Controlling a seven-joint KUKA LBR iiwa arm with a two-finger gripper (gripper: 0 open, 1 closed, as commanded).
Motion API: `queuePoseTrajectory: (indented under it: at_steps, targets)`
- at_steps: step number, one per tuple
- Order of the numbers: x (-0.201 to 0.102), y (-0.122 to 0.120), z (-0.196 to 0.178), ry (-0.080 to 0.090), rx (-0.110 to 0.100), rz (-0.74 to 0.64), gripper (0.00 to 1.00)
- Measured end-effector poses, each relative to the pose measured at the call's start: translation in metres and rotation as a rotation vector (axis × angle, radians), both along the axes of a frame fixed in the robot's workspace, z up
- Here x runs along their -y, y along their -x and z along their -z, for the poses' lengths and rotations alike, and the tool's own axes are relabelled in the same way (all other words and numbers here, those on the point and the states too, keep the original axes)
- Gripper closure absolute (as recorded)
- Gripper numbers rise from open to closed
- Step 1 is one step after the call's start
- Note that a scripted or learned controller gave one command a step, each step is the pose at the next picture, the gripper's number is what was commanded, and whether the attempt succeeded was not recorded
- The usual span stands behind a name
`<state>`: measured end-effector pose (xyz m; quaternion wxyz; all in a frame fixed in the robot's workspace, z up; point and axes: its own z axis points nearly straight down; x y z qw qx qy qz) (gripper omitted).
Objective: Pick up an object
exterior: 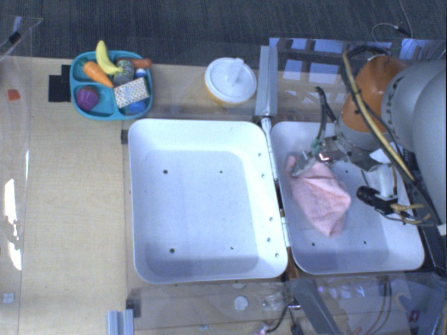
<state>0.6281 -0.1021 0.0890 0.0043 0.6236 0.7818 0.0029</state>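
A crumpled pink cloth (321, 197) lies in the right white bin (363, 253), left of its middle. My gripper (309, 159) is down at the cloth's upper end, right over its top edge and seemingly touching it. The grey arm with its orange band (370, 93) comes in from the upper right, and its wrist and cables hide part of the bin's far right side. Whether any cloth is caught in the gripper is hidden by the gripper body.
The left white bin (202, 257) stands beside the right one, with a metal divider (265, 82) behind their joint. A blue tray of toy food (110, 84) and a white lidded cup (230, 80) sit at the back left of the bench.
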Motion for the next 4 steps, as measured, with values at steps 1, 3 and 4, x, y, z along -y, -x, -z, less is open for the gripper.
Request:
queuePoseTrajectory:
  at_steps: [1,3,4]
  targets:
    - [-0.003,0.011,-0.128,-0.001,-0.003,0.094,0.00]
    - [0.015,-0.007,-0.047,-0.001,-0.010,0.096,0.00]
    - [0.058,0.031,-0.002,0.003,0.005,-0.050,0.00]
